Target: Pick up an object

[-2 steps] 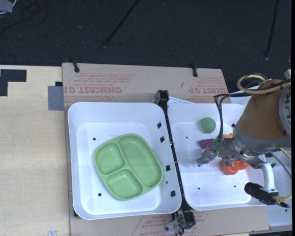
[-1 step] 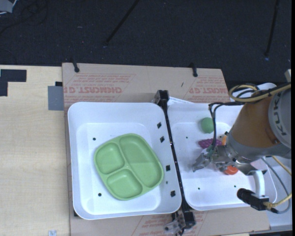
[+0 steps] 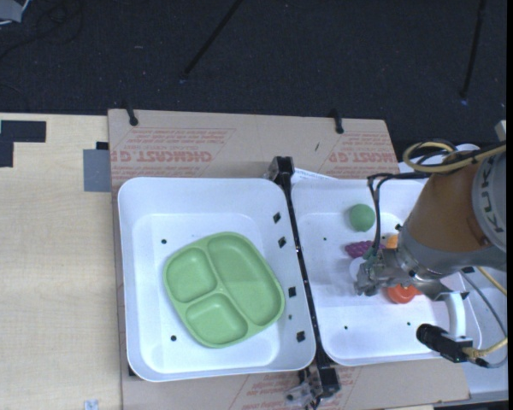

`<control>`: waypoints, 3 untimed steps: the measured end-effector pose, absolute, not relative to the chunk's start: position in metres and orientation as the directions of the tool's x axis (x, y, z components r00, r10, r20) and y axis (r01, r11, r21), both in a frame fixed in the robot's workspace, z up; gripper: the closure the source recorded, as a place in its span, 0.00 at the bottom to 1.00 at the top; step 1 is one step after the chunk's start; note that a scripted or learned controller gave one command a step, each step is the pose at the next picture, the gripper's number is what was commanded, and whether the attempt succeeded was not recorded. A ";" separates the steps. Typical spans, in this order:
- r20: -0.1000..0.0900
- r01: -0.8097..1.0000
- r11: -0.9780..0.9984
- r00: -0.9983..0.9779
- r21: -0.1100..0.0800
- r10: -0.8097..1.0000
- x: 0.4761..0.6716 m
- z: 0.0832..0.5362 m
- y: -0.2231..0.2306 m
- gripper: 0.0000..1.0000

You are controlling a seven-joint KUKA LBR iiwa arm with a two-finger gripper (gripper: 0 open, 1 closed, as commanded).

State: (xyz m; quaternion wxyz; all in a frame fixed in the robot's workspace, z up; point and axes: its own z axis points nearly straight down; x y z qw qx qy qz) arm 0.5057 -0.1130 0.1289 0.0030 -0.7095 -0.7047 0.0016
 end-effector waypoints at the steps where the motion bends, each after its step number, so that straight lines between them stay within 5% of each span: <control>1: 0.000 1.000 0.001 -0.001 0.002 1.000 0.505 0.190 -0.108 1.00; 2: 0.000 1.000 0.000 0.000 0.003 1.000 0.506 0.243 -0.109 1.00; 3: 0.001 1.000 0.004 -0.004 -0.003 1.000 0.530 0.229 -0.060 1.00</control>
